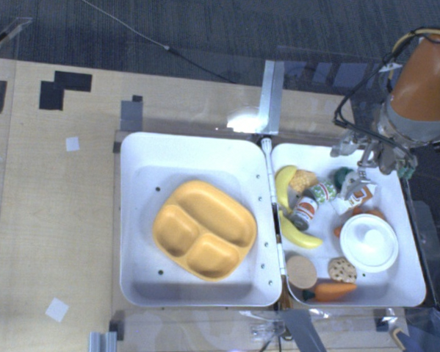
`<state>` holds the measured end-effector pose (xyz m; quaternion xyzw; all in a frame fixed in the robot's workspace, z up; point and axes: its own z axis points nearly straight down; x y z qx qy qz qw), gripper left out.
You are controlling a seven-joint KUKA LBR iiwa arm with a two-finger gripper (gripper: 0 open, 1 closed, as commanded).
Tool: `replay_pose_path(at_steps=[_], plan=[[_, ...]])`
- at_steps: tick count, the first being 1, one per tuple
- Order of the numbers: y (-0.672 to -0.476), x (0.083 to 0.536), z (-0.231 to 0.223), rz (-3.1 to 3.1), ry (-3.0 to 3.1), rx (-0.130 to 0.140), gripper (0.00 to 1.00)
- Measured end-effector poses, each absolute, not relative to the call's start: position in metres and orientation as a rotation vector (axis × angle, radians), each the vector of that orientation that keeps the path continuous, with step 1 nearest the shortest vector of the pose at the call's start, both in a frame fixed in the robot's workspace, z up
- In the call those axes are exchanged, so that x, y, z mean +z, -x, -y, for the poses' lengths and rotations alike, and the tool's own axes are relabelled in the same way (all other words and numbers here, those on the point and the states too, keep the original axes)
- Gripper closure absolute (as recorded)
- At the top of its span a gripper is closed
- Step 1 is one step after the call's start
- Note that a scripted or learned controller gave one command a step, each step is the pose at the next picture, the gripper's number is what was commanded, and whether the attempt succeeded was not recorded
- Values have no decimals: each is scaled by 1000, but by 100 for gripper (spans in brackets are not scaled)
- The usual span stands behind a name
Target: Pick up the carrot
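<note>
The carrot (336, 291), orange with a dark green stub at its left end, lies on its side at the front edge of the right bin (414, 281). My gripper (373, 155) hangs over that bin's back right corner, far behind the carrot, just above a small white and orange carton (359, 195). Nothing is visibly held by it. The orange band of the arm (427, 79) sits above it at the top right.
The right bin also holds a banana (286, 201), a small can (305, 211), a white bowl (369, 242), a cookie (342, 270) and a tan round lid (301, 271) beside the carrot. A yellow divided plate (205, 228) lies in the left bin (137, 204).
</note>
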<state>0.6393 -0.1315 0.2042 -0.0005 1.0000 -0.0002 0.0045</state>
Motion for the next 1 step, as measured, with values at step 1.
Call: replay_pose_path(at_steps=[1], plan=[[-567, 153, 134, -3136, 82, 0, 0]])
